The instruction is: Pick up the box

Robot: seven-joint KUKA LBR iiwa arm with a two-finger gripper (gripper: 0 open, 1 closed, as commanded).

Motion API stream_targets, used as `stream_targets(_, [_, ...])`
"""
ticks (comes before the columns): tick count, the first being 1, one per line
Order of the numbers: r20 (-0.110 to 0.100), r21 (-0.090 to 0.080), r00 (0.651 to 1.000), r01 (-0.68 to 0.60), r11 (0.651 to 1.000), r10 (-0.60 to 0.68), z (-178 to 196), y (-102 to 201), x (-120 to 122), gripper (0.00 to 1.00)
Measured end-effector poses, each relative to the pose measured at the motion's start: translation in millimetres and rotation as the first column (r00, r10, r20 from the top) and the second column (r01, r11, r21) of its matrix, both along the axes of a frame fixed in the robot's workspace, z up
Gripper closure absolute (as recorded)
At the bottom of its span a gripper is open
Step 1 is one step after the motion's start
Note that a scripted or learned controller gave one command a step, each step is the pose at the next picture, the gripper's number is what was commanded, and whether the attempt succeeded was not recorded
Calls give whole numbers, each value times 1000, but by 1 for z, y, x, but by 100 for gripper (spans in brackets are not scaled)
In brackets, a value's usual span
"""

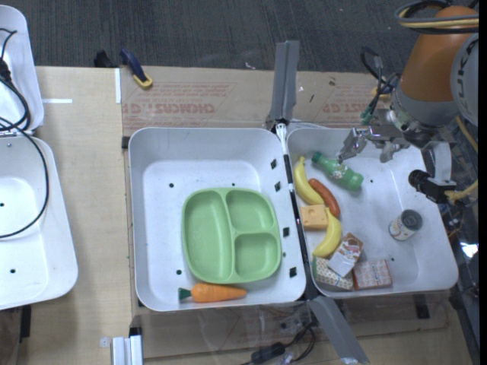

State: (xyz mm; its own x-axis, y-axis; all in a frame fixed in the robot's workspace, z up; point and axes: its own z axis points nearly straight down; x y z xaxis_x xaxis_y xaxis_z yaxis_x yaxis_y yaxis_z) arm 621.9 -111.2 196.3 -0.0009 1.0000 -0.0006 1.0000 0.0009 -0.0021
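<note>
The task is hardly begun. The box, a small reddish carton, lies flat on the floor of the right bin, near that bin's lower edge at the lower right of the frame, and nothing is lifting it. A second, upright carton leans just to its left, and a cracker pack lies below that one, so the corner is crowded.

The hand hangs at the upper right of the frame, over the far end of the same bin, just right of a green bottle. Its two fingers stand apart and nothing sits between them; it is released and empty. The arm, with its orange band, rises behind it.

The box is therefore well apart from the hand, lower in the frame and almost directly below it. Between them the bin floor is mostly bare, with a round tin off to the right and bananas, a sausage and a cheese block off to the left.

What is left, by this view, is everything: moving the hand down the frame to the box, lowering, closing on it and raising it. The neighbouring carton may hinder one finger.

The left bin holds a green tray and a carrot.
</note>
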Motion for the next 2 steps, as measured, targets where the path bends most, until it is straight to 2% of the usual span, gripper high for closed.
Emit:
stream_targets(1, [1, 0, 999, -34, 999, 34, -105, -43, -16, 0])
stream_targets(2, [1, 0, 1000, -29, 1000, 29, -96, -44, -15, 100])
